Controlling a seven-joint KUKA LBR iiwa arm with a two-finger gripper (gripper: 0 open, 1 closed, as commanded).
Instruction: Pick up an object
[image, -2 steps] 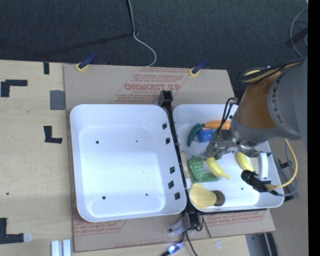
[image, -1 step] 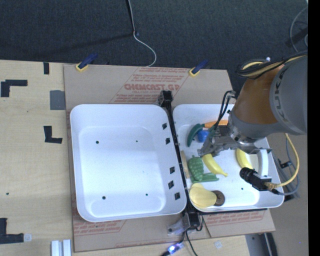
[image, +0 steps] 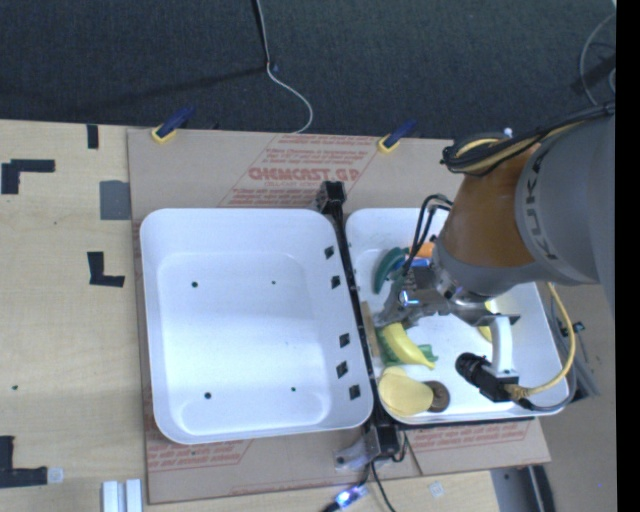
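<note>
Yellow banana (image: 398, 343) just below tool (image: 410, 298), right bin (image: 535, 408)

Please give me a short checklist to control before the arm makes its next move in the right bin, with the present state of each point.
1. Gripper is over the right bin: ok.
2. Objects are within reach, yellow banana just below the gripper: ok.
3. An object sits between the fingers: cannot tell.
4. Banana is free of neighbours: not ok, a green piece touches it and a pale yellow round object lies close.
5. Black cable at the wrist hangs away from the objects: ok.
</note>
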